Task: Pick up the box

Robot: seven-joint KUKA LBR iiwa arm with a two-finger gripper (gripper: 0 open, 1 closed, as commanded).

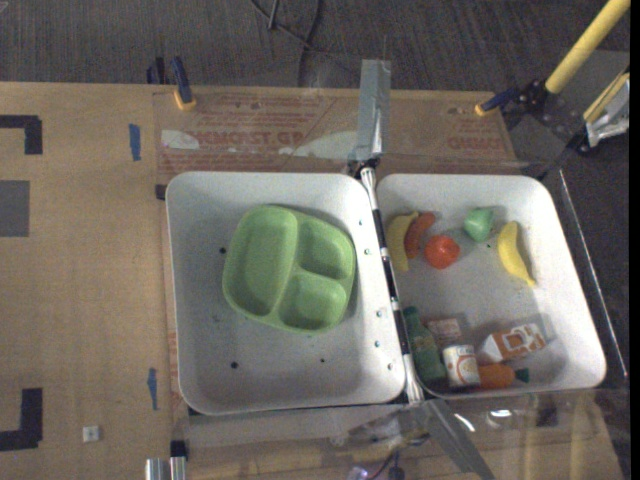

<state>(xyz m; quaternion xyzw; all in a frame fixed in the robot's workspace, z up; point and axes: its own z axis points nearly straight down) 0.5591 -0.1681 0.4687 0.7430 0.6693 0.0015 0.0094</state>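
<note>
Two shallow white bins are seen side by side on the brown counter (80, 298). The left bin (200, 368) carries a green divided tray (290, 268), set slightly above its centre. The right bin (560, 298) holds the smaller items. The box (516, 342), a small white and orange carton lying tilted on its side, is found toward five o'clock in the right bin, near the lower wall. Just beside it, toward nine o'clock of it, a small can (461, 364) with a red and white label is placed, and an orange piece (497, 375) lies just below the box. A dark green bottle (422, 346) is laid along the bin's left wall at about seven o'clock. At the twelve o'clock end of the bin, a banana (514, 252) lies toward two o'clock, a green pepper-like item (480, 223) sits near twelve, a red tomato (441, 251) is near the centre-top, and a yellow and orange pair (408, 236) rests at about eleven o'clock. The state of the end effector cannot be told from the view.
</note>
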